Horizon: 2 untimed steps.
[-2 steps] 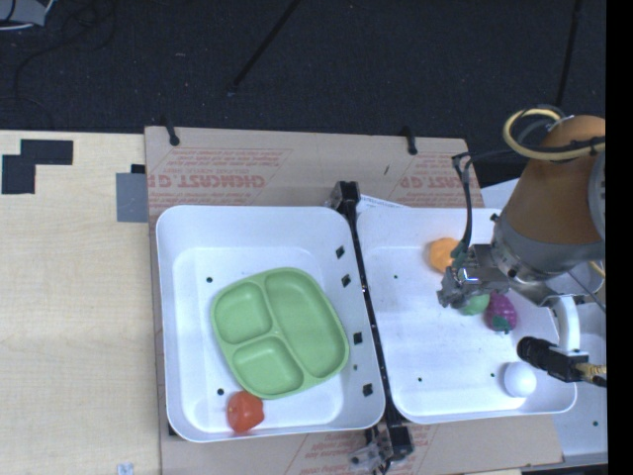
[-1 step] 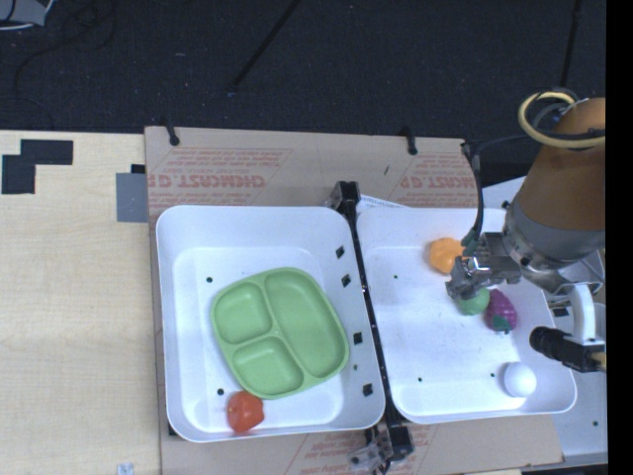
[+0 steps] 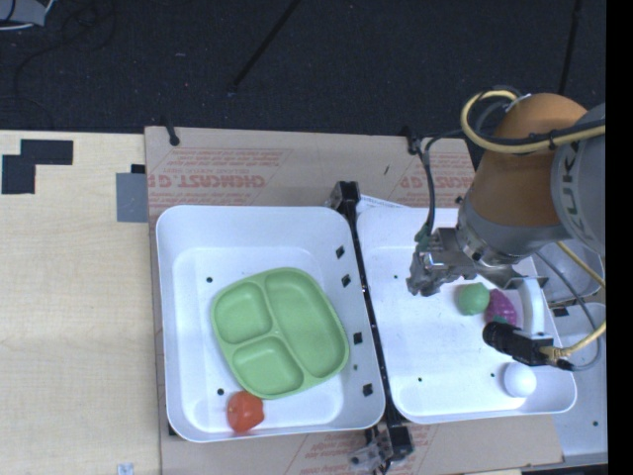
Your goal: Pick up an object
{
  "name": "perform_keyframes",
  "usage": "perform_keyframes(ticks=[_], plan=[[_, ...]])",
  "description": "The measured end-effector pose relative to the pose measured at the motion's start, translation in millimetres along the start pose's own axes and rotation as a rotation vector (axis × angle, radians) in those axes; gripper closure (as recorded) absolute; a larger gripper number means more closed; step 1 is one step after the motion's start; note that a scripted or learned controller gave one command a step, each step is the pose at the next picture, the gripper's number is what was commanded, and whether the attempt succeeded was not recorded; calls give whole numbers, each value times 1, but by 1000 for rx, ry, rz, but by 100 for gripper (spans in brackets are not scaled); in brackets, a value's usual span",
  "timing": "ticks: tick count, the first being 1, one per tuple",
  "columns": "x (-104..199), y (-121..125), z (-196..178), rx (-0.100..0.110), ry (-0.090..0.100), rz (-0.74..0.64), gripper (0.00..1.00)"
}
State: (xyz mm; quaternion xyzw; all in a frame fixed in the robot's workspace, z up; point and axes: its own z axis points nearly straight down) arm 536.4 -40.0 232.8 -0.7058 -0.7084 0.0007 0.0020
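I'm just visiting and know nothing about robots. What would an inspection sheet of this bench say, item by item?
Surface: two white bins side by side, left bin and right bin, on a cardboard sheet.
Job's things: green divided plate and red-orange object in the left bin; green ball, purple object and white ball in the right bin.
Clutter: nothing seen.
Grippers: tool over the right bin, left of the green ball; grip unclear.
Cables: yellow hose looped at the arm; dark cables on the floor.
Surroundings: dark floor behind, wooden bench on the left.
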Motion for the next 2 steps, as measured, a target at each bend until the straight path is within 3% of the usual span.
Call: perform_keyframes(ticks=[2], plan=[[115,34,1,-1,0,-2,100]])
